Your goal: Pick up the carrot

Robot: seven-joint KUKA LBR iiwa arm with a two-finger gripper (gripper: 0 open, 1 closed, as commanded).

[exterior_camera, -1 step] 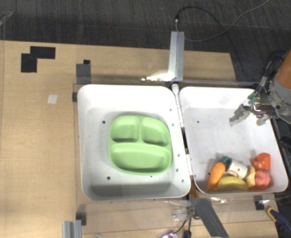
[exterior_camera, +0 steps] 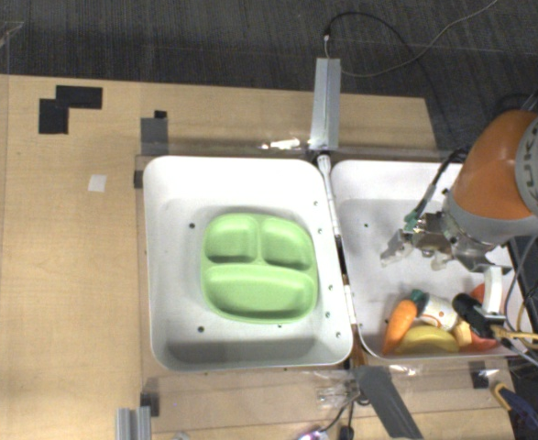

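Scanning from the left, I find the bench (exterior_camera: 58,273) bare wood with a few black marks, then the left bin (exterior_camera: 163,273) carrying a green divided tray (exterior_camera: 258,266) near its middle. Past the shared wall sits the right bin (exterior_camera: 365,195). The carrot (exterior_camera: 400,324) lies at that bin's near edge, orange body with its green top pointing up-right, touching a yellow banana-like piece (exterior_camera: 430,339) in a small cluster of toy foods. The hand (exterior_camera: 417,243) hangs above the bin floor, up and slightly right of the carrot, apart from it. Whether its fingers are spread or pressed together I cannot tell at this resolution; nothing is visibly pinched between them. My judgement: the pick has not been made. Approach, closure on the carrot and lift all remain outstanding.
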